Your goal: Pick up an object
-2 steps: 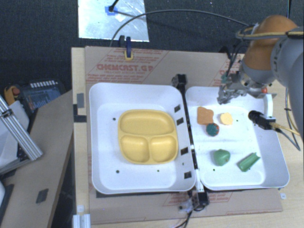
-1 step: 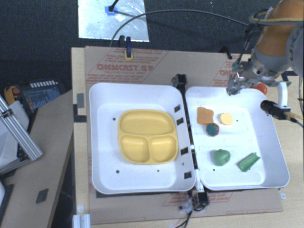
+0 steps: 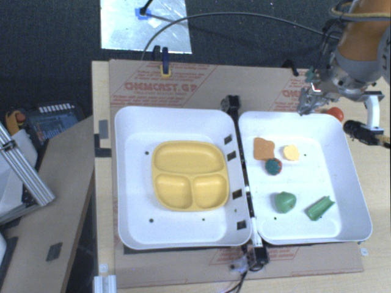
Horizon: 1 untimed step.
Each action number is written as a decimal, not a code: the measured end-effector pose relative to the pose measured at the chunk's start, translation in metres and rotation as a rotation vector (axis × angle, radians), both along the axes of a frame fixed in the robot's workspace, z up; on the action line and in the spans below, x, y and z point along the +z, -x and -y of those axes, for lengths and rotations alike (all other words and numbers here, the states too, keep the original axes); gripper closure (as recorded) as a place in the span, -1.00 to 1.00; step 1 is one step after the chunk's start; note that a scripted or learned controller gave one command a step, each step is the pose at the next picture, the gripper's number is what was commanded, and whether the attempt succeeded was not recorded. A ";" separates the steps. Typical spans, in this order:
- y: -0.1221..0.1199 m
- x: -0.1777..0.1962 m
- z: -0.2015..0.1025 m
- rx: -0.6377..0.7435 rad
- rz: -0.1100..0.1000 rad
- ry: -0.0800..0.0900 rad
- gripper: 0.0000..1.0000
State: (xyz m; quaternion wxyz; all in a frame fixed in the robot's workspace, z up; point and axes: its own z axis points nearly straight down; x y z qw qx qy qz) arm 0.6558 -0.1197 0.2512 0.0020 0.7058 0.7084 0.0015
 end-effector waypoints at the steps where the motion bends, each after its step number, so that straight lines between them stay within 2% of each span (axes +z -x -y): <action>1: -0.002 -0.012 -0.055 0.004 -0.002 -0.001 1.00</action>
